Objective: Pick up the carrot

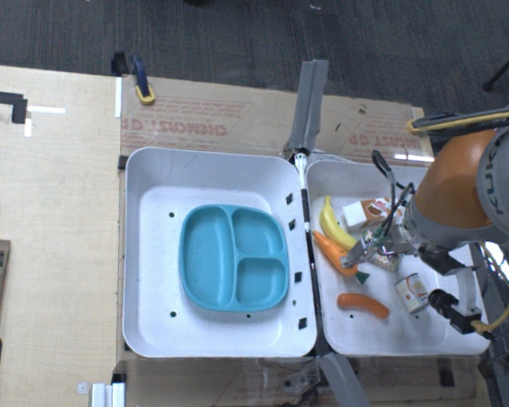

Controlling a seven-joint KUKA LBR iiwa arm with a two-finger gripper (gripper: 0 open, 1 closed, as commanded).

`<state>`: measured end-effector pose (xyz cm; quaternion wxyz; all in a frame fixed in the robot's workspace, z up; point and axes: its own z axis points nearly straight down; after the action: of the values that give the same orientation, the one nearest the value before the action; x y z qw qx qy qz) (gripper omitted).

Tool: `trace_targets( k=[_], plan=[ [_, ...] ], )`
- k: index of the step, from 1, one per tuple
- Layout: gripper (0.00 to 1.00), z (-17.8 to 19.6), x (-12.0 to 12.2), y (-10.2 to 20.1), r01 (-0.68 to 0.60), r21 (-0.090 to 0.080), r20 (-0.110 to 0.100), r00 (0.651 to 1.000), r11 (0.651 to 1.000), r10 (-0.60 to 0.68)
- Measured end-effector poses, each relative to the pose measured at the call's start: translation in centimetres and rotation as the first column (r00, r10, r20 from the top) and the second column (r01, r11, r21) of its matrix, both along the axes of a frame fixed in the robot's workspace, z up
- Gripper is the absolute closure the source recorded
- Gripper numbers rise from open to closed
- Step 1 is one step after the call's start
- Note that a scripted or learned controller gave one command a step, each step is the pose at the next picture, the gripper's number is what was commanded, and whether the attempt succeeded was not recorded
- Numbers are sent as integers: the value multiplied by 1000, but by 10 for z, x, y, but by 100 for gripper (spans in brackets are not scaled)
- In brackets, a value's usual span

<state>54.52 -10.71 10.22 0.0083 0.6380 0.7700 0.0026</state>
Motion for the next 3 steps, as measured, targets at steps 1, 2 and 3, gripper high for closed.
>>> trace_targets(
  k=[1, 2, 3],
  plan=[
    [0, -2, 5, 3, 541, 11, 7, 841, 841, -541],
    [0, -4, -3, 5, -139, -3, -3, 990, 990, 139],
    [0, -11, 61, -44, -101, 5, -17, 995, 995, 101]
  ],
)
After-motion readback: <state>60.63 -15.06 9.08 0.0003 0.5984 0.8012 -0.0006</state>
